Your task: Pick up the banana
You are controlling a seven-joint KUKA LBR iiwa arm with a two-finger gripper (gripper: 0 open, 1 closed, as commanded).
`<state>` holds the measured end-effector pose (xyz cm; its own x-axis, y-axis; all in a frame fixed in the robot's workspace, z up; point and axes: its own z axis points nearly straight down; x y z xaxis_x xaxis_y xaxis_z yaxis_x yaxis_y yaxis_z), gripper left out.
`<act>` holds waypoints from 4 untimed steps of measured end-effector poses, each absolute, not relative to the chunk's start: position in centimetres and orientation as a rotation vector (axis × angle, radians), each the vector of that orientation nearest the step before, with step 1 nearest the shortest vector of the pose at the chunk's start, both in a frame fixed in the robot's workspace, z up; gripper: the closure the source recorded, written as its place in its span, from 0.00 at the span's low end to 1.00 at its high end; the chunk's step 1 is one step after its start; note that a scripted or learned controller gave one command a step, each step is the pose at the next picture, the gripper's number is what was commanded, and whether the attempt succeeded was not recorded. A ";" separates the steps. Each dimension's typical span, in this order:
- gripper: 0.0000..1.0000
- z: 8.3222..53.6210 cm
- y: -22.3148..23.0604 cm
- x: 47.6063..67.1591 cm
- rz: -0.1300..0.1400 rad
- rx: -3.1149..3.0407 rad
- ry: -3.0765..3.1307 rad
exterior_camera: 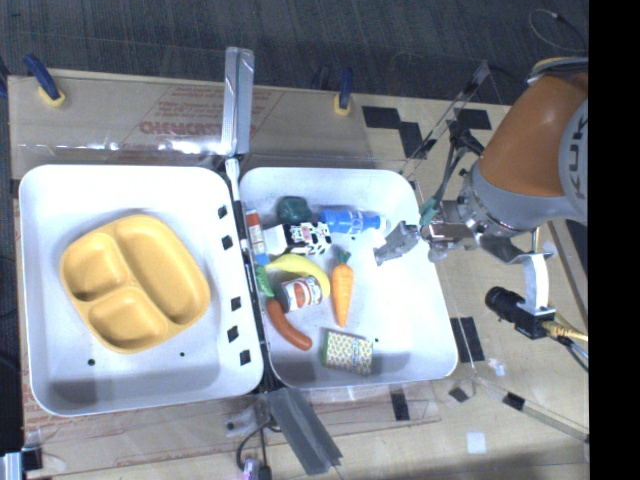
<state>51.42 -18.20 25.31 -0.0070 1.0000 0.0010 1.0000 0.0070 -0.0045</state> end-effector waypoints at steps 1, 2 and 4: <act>0.00 11.3 -16.1 59.9 -0.019 -2.342 -2.119; 0.00 10.7 -11.7 61.6 -0.016 -1.979 -2.471; 1.00 10.2 -10.3 55.4 0.003 -1.780 -2.586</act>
